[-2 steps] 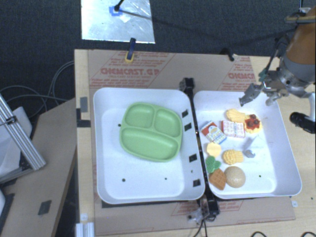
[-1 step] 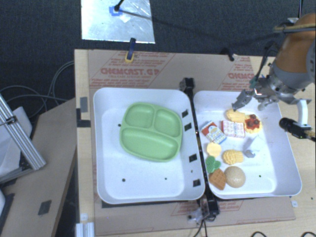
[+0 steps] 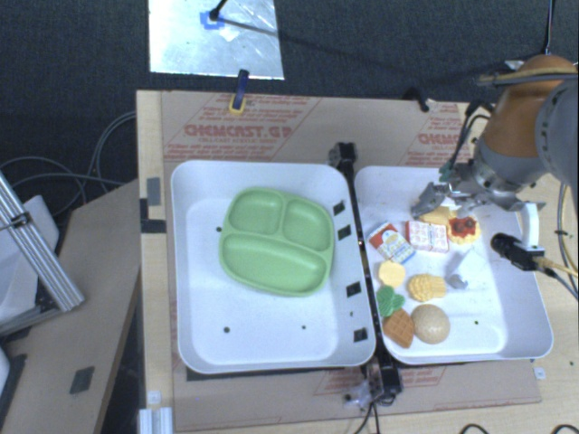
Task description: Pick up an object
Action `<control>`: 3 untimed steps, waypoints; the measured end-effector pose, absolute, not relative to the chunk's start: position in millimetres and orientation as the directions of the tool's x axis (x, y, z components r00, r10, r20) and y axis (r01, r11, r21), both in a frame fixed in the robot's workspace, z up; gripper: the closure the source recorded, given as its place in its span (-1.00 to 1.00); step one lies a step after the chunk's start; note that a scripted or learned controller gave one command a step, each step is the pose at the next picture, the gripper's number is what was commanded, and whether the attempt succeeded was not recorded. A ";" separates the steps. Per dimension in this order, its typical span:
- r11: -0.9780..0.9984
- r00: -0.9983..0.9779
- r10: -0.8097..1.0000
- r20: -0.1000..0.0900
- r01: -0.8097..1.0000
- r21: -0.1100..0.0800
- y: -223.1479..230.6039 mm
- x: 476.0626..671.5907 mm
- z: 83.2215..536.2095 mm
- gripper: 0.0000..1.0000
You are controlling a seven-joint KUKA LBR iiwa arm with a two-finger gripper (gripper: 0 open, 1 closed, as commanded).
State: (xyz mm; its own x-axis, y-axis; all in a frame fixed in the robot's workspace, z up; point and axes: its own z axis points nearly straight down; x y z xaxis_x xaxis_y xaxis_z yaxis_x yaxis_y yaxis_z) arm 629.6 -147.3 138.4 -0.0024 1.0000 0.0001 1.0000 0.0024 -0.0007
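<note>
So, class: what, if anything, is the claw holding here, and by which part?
It cannot be told. The claw sits low in the right bin, just above the toy food, with nothing visibly gripped.

Green divided plate [image 3: 275, 241] in white bin [image 3: 194, 269]; red-and-white packet [image 3: 427, 235], yellow corn [image 3: 426, 287].

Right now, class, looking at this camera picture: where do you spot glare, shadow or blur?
Camera view: glare washes the shiny metal sheet at the top; the white bins' floors look bright but keep detail; the gripper casts a faint shadow on the right bin; the small toy foods are soft-edged, labels unreadable.
</note>
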 end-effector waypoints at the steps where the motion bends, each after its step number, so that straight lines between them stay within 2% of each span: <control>1: 0.002 -0.002 1.000 0.000 1.000 0.001 -146.9 630.3 87.7 -1.00; 2: 0.002 -0.002 1.000 -0.001 1.000 0.005 -147.0 631.6 100.6 1.00; 3: 0.004 -0.004 1.000 0.000 1.000 0.005 -139.9 625.3 154.1 1.00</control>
State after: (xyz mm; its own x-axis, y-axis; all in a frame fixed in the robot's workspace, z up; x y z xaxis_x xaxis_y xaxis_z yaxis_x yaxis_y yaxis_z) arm 625.3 -139.9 154.1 -0.0044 1.0000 -0.0003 1.0000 0.0044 0.0048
